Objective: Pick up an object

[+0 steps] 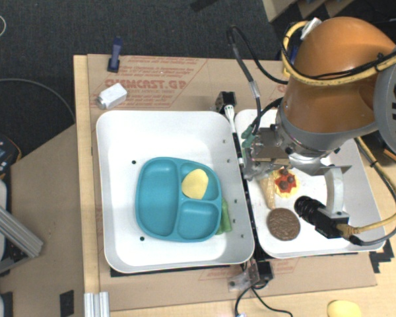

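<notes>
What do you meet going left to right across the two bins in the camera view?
Left bin → teal divided plate → yellow piece on the plate → green item at the plate's right edge → right bin, with a brown disc in it.

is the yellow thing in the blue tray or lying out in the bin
In the tray. The yellow piece sits inside the upper right compartment of the blue divided tray, within its raised rim, and the tray itself rests in the left white bin.
</notes>
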Robot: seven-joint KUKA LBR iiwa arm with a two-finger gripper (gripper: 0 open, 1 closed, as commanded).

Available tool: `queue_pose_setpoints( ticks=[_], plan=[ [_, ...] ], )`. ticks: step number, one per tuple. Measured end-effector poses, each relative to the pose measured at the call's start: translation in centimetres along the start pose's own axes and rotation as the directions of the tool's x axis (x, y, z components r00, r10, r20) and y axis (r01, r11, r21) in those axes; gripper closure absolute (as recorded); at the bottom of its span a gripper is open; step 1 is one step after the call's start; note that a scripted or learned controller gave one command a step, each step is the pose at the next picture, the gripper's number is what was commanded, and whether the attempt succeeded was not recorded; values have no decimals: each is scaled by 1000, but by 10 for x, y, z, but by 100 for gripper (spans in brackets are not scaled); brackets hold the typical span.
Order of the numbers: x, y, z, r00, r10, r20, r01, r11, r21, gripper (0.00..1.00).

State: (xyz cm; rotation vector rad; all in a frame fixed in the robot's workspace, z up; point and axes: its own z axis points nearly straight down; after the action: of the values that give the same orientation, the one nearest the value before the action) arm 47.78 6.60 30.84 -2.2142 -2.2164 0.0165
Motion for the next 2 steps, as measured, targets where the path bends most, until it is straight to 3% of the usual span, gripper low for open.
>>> queue_pose_setpoints(
  ticks=[1, 2],
  plan=[
    [-26, 106, 110, 1000, 5, 2, -5, 1000, -10, 100],
    [38, -2, 44, 1000, -7, -6, 7, 1000, -9, 100]
  ],
)
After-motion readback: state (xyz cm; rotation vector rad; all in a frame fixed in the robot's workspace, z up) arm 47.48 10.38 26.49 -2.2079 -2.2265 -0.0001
